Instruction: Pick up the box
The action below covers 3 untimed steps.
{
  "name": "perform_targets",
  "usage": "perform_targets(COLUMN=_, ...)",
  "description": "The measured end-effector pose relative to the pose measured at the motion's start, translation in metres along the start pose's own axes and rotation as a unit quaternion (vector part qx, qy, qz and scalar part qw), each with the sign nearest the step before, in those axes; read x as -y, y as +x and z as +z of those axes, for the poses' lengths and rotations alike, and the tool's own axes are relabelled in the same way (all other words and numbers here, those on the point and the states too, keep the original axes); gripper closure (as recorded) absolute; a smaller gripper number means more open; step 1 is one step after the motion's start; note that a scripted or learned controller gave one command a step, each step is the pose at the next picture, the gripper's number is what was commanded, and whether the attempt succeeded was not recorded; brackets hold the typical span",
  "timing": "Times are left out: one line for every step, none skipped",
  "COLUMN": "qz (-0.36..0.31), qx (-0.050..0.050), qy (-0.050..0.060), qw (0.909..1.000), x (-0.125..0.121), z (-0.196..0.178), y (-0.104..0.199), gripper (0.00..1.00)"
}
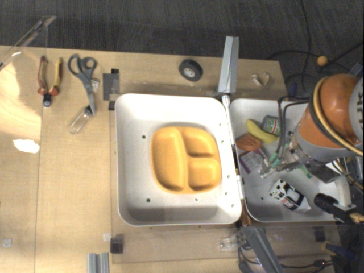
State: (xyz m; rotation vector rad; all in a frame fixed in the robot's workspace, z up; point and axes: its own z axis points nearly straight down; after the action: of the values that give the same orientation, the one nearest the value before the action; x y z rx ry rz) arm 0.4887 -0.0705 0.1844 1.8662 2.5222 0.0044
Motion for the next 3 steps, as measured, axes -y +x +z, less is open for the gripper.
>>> perform_targets(qz=0.100, qx=0.000, qy=-0.001, qw=0.9950, x=-0.014, z=0.000, y=0.047, gripper=1.00)
perform_targets(qz=0.298, qx=0.000, qy=0.001, qw=0.9546, x=0.002, z=0.000, y=-0.005, gripper=1.00)
perform_targets(qz=0.037, qx=0.000, qy=-0.001, qw=0.9993, x=-0.040, z=-0.033, y=0.025, gripper=1.00)
